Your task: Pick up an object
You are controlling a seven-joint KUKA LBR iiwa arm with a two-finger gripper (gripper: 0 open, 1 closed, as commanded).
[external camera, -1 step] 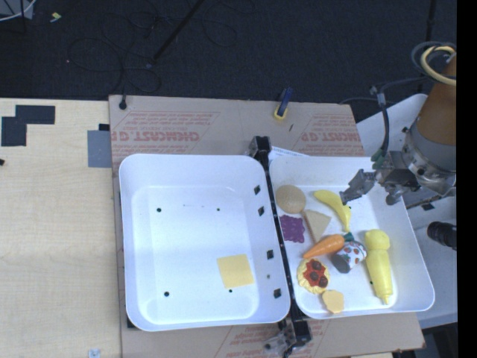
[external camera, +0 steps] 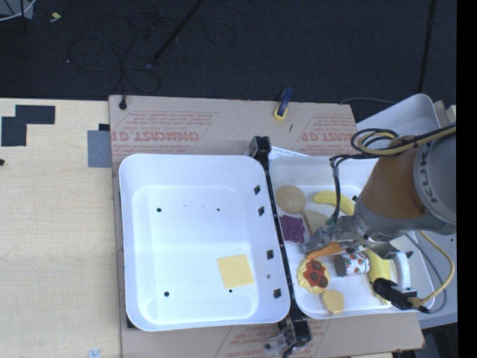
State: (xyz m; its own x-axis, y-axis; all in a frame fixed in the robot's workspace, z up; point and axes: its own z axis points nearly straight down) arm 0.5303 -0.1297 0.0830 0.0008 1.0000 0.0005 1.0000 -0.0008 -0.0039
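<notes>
The table has a pale wood top, bare along its left side apart from a few dark patches near the far left corner. A sheet of brown printed cardboard lies flat on it, covering the middle and right. Two shallow white bins rest side by side on that cardboard. The left bin sits toward the centre of the table, the right bin next to it toward the right edge. A blue and yellow clamp grips the cardboard's far edge, and a black clip sits where the bins meet at their far ends.
</notes>
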